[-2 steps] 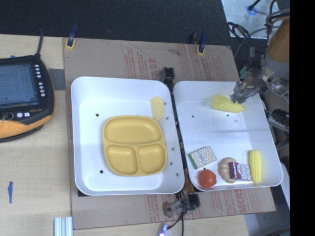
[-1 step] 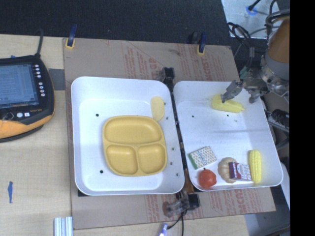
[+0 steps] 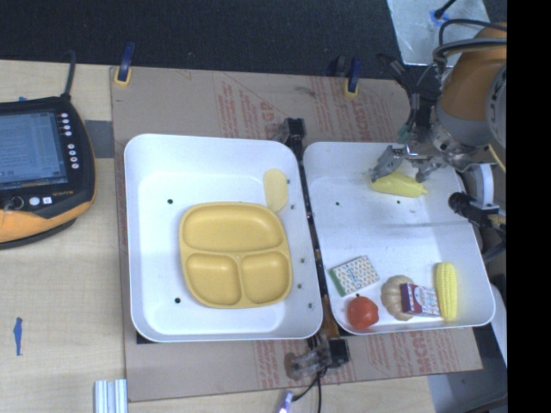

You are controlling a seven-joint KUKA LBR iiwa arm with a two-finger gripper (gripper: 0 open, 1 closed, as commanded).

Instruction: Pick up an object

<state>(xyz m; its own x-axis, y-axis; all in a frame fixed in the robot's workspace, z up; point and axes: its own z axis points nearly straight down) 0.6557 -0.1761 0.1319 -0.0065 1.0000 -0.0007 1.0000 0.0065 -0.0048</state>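
My gripper point(image 3: 403, 167) hangs over the back of the right bin point(image 3: 344, 179), its two fingers spread apart. A yellow banana-like piece point(image 3: 399, 186) lies on the bin floor just below and between the fingertips; no finger is seen closed on it. Along the front of the same bin lie a green-and-white box point(image 3: 355, 274), a red tomato point(image 3: 362, 313), a tan bun point(image 3: 395, 292), a small red-and-white packet point(image 3: 422, 300) and a yellow corn cob point(image 3: 445, 289).
The left bin point(image 3: 155, 231) holds a yellow divided plate point(image 3: 234, 254) and a pale yellow slice point(image 3: 275, 189) near its back right corner. A tablet-like pendant point(image 3: 34, 162) rests on the bench at far left. Clamps point(image 3: 294, 129) sit between the bins.
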